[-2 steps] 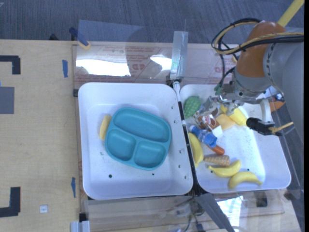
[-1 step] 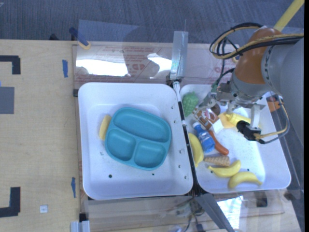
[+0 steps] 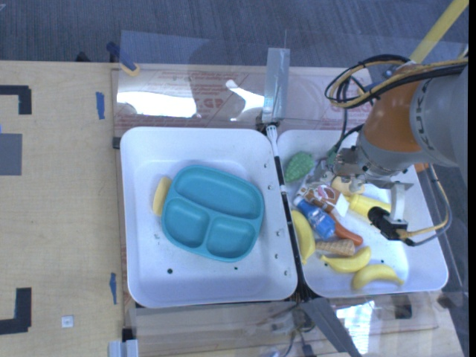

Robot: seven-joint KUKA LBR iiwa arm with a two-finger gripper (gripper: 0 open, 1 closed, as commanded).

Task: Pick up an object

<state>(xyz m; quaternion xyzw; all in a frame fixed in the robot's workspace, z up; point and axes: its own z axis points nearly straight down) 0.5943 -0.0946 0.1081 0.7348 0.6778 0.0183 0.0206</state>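
Reaching down into the right bin point(image 3: 428, 270), I hold my gripper point(image 3: 343, 175) low over the pile at its far left side, and my wrist hides the tip, so I cannot tell whether it has anything. The arm point(image 3: 416, 121) with its orange band covers the far right part of this bin.

The things I could take lie close together. A green ball point(image 3: 299, 165) sits near the far left corner, just beside the divider. Below it a red and white packet point(image 3: 320, 196) and a blue bottle point(image 3: 321, 222) touch each other, with a long banana point(image 3: 303, 233) along the left wall. Toward the near edge lie an orange carrot point(image 3: 348, 234), a cone point(image 3: 332, 247) and two more bananas point(image 3: 378, 275). In the left bin point(image 3: 141, 274) a teal divided plate point(image 3: 212, 212) fills the middle, with a yellow piece point(image 3: 160, 195) tucked against its left rim.

To do this well, I judge I should commit to one thing at the pile's edge, probably the packet beneath me, come straight down, and close across its narrow side. The crowding is the risk: a neighbour could be nudged or pinched alongside. I should lift slowly and check before moving away.
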